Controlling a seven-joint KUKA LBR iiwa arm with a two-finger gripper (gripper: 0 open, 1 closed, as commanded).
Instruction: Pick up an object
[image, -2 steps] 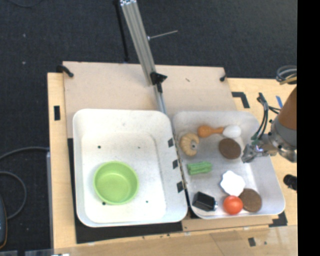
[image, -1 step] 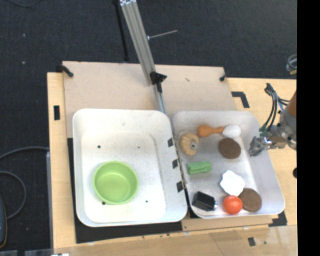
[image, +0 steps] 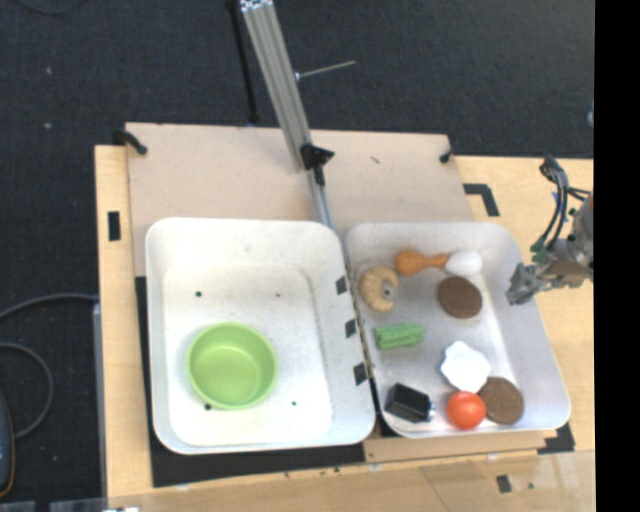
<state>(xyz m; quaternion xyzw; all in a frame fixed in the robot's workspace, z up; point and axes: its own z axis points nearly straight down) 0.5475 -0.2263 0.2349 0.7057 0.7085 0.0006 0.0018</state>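
Two shallow white bins are seen from above on a wooden bench, set side by side. The left bin (image: 250, 330) holds a lime-green bowl (image: 232, 365), placed upright near its front left corner. The right bin (image: 535, 340) holds a scatter of small objects. Along its far side a tan spiral shell (image: 379, 286) is seen, then an orange gourd-shaped piece (image: 418, 263) touching a small white ball (image: 463, 263). Just below them a flat brown disc (image: 460, 297) is placed. A green block (image: 399, 337) lies near the bin's left wall. Toward the front, a black block (image: 408, 403), a red tomato-like ball (image: 465, 410) and a second brown disc (image: 502, 399) are lined up, with a crumpled white piece (image: 465, 365) just behind the ball.

The gripper (image: 522, 285) is seen at the right edge of the right bin, reaching in from the right, with cables looped above it. It hangs over the bin's right rim, apart from every object; nothing is seen between its fingers, and whether the claw is wide or narrow cannot be told.
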